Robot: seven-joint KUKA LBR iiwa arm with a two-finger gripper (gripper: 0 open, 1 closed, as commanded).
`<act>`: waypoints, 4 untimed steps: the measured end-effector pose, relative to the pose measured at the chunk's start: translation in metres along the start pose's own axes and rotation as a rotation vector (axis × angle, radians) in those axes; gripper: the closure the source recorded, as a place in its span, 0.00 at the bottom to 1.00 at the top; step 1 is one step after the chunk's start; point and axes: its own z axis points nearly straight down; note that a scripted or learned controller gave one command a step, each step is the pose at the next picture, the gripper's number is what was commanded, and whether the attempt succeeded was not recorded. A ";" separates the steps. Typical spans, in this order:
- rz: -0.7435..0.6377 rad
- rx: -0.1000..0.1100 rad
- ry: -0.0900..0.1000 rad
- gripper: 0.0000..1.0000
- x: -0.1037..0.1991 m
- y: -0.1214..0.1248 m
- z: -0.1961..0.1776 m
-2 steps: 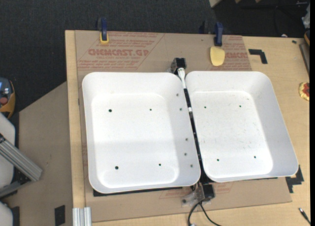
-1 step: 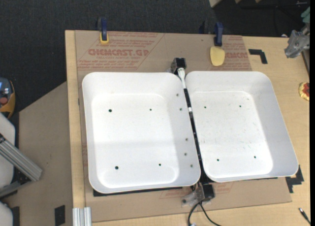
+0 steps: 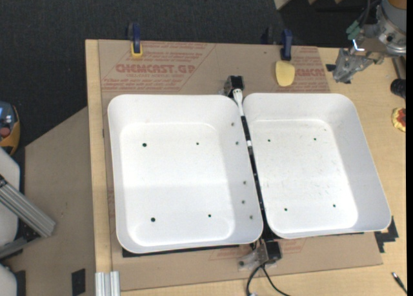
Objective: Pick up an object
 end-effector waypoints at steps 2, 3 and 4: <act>-0.004 -0.002 0.002 1.00 0.047 -0.005 -0.002; 0.000 0.000 0.000 1.00 0.135 0.000 0.037; 0.005 -0.010 -0.003 1.00 0.119 -0.019 -0.011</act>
